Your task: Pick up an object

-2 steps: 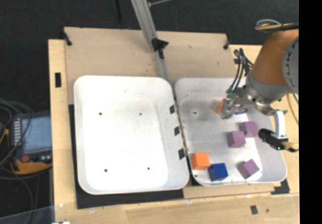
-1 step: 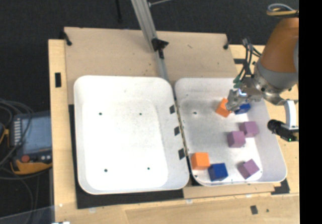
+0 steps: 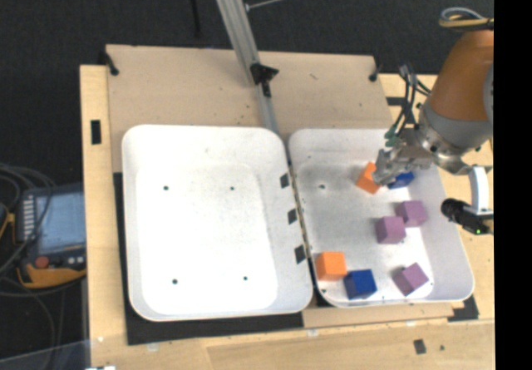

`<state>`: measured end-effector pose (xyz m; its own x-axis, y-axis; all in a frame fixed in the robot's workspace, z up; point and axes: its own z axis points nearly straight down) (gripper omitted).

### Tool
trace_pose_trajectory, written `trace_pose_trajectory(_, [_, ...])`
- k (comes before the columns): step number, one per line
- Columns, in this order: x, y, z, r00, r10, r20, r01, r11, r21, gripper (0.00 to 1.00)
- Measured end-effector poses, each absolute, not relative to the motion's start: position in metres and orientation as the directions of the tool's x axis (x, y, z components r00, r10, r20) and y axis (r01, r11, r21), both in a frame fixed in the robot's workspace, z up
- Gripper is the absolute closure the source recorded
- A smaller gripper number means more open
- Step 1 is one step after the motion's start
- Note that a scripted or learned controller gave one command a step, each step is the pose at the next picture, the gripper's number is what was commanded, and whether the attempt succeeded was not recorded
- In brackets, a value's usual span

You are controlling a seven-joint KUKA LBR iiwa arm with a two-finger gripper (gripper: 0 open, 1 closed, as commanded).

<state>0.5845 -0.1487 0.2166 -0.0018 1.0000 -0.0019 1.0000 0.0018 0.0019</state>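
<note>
We see the bench (image 3: 208, 86) first, bearing two white bins side by side. The left bin (image 3: 208, 219) has bare floor. The right bin (image 3: 332, 160) holds the blocks. The arm (image 3: 465, 86) reaches in from the right, its wrist low over the far part of the right bin.

The gripper (image 3: 389, 169) sits just beside an orange block (image 3: 366, 179), which appears tilted at its tip. A blue block (image 3: 402, 180) peeks out right under the gripper on the other side. Whether the gripper is apart, together, or clamped on either block we cannot tell; the wrist hides that.

Nearer the camera lie two purple blocks (image 3: 399, 221) close together, a third purple block (image 3: 410, 278) near the front corner, a second blue block (image 3: 360, 283), and a second orange block (image 3: 332, 264) just beside it.

We judge the task to be at the grasp stage: the gripper is down among the blocks, likely after the tilted orange one. A confirmed hold and a lift clear of the bin are left to do.
</note>
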Motion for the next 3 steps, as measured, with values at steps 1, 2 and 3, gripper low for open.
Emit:
trace_pose_trajectory(1, [0.600,-0.094,0.230,-0.008,1.000,0.001,1.000,0.008,0.003,1.00])
trace_pose_trajectory(2, [0.611,-0.043,0.242,-0.007,1.000,0.001,1.000,0.007,0.003,1.00])
trace_pose_trajectory(3, [0.625,0.010,0.231,-0.007,1.000,0.000,1.000,0.007,0.001,1.00])
